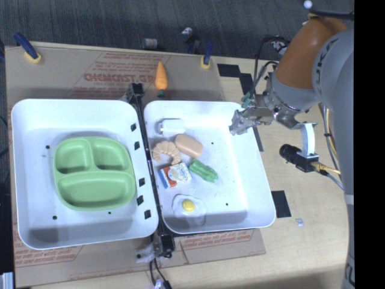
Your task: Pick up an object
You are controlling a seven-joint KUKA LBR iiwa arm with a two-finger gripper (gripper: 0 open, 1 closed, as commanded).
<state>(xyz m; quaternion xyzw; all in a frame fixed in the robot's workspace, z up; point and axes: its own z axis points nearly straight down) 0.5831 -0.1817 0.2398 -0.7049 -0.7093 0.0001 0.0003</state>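
Progress: none apparent. Hand hovered at right white bin's upper right rim, grasp state indiscernible, nothing seen held. Candidate tan bread-shaped toy lay mid-bin; pick-up remained outstanding.

We see even, fairly bright overhead light. The white bins glare slightly, their inner walls softly shaded. Shadows stay faint and short beneath the tray. The picture is somewhat soft and grainy; the dark floor at top looks noisy.
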